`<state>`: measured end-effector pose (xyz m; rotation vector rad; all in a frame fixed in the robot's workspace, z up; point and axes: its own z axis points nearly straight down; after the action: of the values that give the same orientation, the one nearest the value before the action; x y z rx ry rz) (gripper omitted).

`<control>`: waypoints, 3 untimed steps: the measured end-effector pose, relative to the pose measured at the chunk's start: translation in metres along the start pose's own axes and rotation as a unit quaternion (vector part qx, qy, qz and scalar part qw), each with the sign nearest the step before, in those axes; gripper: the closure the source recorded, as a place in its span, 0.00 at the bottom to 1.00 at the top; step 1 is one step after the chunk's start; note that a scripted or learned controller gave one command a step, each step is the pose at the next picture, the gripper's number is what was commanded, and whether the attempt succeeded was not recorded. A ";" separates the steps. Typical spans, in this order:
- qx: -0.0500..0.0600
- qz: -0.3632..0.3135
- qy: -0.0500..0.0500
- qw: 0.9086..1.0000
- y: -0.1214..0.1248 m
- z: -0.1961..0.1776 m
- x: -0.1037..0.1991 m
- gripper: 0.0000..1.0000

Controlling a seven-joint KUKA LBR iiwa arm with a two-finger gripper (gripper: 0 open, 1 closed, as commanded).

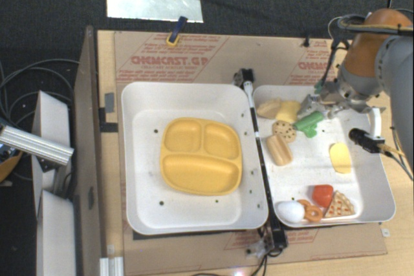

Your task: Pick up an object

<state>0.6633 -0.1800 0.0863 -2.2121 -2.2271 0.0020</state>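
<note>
Fingers (315, 102) of the gripper (316, 105) just above the green block (308, 123), spread unreadable, block's long axis slanting up-right.

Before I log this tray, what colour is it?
Yellow: the tray in the left bin, seen in the camera view.

the brown board (194, 52) under the bins carries red print reading "chemcast gp", repeated and partly hidden near its right end.

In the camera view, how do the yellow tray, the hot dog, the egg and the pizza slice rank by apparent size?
1. yellow tray, by far the largest
2. hot dog and pizza slice: look alike, so I do not rank them
3. egg, smallest
</note>
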 end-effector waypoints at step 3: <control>0.000 0.001 0.000 1.000 -0.037 0.003 0.034 0.00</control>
<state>0.6262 -0.1460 0.0835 -2.2141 -2.2257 0.0017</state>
